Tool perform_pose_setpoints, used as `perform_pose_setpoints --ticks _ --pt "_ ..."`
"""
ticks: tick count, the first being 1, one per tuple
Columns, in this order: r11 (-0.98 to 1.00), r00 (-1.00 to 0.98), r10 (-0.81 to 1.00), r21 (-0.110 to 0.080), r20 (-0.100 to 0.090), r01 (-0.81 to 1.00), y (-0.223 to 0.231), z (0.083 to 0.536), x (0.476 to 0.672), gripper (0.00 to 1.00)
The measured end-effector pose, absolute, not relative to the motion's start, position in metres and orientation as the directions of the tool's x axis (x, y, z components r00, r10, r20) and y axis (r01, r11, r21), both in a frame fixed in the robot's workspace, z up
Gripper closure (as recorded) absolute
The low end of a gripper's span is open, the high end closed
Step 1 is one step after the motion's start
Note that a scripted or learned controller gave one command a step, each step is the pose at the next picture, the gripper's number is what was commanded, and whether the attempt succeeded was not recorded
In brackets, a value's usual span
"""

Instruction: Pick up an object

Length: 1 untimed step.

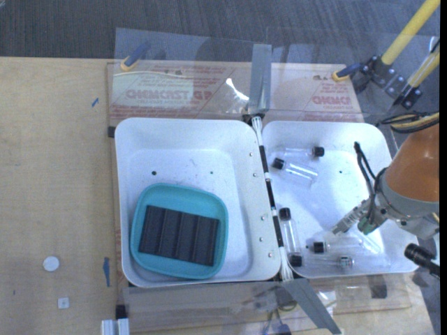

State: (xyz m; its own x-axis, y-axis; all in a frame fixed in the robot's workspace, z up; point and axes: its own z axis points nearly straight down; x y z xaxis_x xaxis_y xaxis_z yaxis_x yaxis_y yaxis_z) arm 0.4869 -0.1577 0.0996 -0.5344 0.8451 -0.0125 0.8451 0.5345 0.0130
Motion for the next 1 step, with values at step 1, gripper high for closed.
perform_pose_setpoints --ticks 1 --pt "0.511 -0.511 0.860 0.003 -0.002 0.860 -0.0829 0.2202 0.5623 1.00"
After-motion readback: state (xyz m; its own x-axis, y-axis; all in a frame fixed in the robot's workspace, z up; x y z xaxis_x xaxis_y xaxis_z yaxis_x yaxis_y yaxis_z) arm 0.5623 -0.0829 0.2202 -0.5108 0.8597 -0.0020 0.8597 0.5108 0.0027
